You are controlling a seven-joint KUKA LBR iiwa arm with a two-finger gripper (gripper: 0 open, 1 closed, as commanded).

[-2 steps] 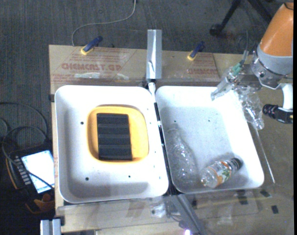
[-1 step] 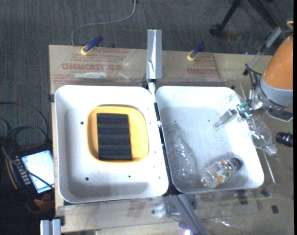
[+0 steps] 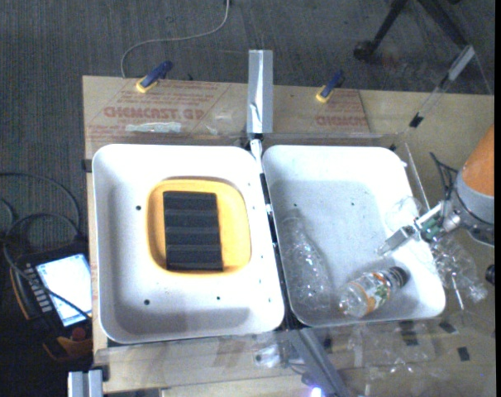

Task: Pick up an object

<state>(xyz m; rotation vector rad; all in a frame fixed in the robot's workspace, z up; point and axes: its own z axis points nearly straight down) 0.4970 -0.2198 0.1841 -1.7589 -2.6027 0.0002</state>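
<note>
In the left bin [image 3: 118, 222] lies a yellow tray [image 3: 238, 222] holding a black ridged block [image 3: 193, 230]. The right bin [image 3: 341, 180] contains two clear plastic bottles. One clear bottle [image 3: 302, 259] lies along the bin's left side. The other, a labelled bottle [image 3: 370, 288] with a dark cap, lies near the front right corner. My gripper [image 3: 409, 231] sits at the right bin's right rim, just above and beyond the labelled bottle's cap, below the arm's orange band [image 3: 486, 168]. Nothing is visibly held.
Crumpled clear plastic [image 3: 459, 267] lies outside the right bin beside the gripper. A metal upright [image 3: 260, 89] stands at the back between the bins. Two clamps [image 3: 154, 75] [image 3: 329, 85] hold the cardboard behind them. A tablet [image 3: 60, 288] and cables rest on the floor at left.
</note>
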